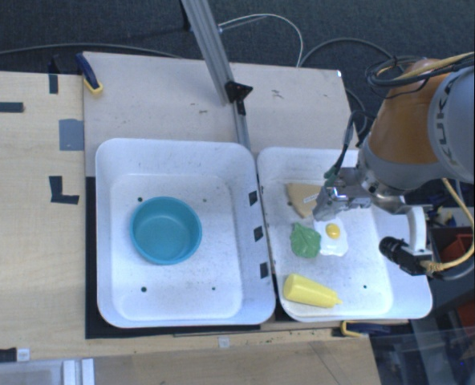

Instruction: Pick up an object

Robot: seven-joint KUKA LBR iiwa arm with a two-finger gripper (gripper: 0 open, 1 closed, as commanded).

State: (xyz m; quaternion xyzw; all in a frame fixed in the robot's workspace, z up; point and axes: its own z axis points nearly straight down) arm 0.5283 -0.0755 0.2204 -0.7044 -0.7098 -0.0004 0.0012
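A fried-egg toy [333,240], white with a yellow yolk, lies in the right-hand bin [382,295] at centre right of the frame, just below the gripper [327,204]. Touching its left edge is one green leafy piece [305,241]; above that, one tan wedge [302,196] is partly covered by the gripper, so its full outline cannot be made out. One yellow corn-like piece [309,291] lies near the bin's lower edge, apart from the others. That makes four things in this bin. The gripper hangs low over the tan wedge and the egg's upper edge; whether the jaws stand wide or narrow cannot be told from this angle, and nothing is seen between them. The grey and orange arm [418,127] enters from the right, cut off by the frame edge. The left-hand bin [109,167] holds one blue bowl [166,229], upright, left of its centre. Both bins sit side by side on the counter [29,215], and a metal pole [209,38] slants down from the top of the frame.
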